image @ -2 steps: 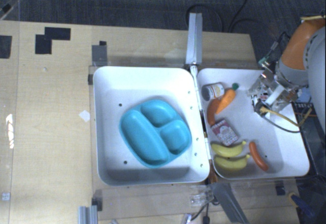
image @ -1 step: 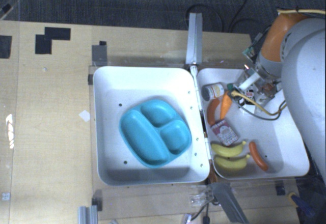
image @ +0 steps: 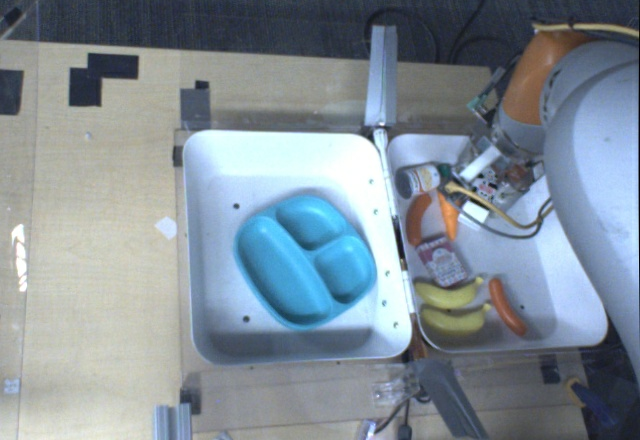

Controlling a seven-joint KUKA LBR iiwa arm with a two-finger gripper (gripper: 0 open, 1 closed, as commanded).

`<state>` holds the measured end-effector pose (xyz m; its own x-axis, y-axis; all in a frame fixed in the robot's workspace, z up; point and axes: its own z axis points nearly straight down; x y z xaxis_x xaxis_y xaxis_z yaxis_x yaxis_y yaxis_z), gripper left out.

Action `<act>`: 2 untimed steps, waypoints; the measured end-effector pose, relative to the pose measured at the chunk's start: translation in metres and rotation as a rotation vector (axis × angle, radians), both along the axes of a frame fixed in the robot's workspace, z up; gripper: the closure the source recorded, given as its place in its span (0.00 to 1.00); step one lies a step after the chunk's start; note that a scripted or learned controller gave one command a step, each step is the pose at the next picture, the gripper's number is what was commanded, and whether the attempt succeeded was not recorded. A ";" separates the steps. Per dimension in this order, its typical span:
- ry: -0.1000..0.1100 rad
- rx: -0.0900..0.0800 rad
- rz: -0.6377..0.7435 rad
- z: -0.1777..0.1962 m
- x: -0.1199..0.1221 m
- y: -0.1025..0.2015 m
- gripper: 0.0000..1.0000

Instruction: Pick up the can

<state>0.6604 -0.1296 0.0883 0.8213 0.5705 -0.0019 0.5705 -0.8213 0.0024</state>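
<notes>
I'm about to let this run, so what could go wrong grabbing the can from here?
The small silver metal can lies on its side in the right white bin's far left corner, so it could roll or get jammed against the wall. An orange carrot lies right beside it and the end effector, so that might get nudged or grabbed instead.

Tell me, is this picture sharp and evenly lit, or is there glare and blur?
Camera view: soft all over, small items like the can slightly fuzzy; bright glare streaks on the clear sheet at the left edge; the blue tray casts a mild shadow in the left bin; the big grey arm looks blurred.
</notes>
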 end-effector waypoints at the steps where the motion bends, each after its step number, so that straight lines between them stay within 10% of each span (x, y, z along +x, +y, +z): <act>1: -0.001 0.003 0.002 0.017 -0.001 0.003 0.00; 2: -0.003 -0.002 -0.065 0.006 0.003 0.017 0.00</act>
